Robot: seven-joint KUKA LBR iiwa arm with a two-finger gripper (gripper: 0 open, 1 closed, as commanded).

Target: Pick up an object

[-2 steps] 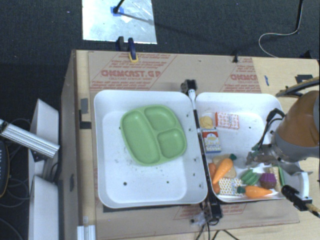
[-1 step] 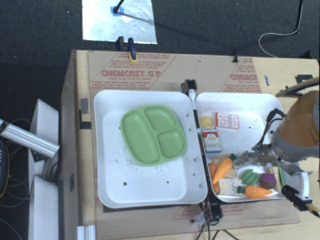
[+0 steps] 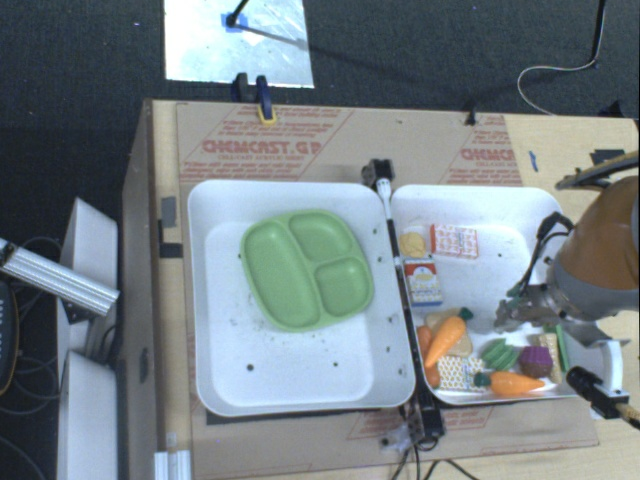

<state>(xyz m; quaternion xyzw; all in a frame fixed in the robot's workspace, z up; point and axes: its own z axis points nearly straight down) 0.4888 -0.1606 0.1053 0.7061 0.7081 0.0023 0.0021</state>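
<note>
Two white bins share the bench; toy food [image 3: 470, 353] lies just left of the end effector [image 3: 525, 313], grip state unclear.

One fixed overhead camera, slanted down on both white bins [image 3: 300, 200]

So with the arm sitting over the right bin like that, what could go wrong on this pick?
1. The toys are bunched in the near corner: the purple piece, green piece and lower carrot lie close together, so a descent may hit two at once or nudge them apart.
2. That cluster sits by the right bin's near wall, which could block a finger.
3. The gripper is above bare floor beside the pile, so closing there would probably catch nothing.
</note>
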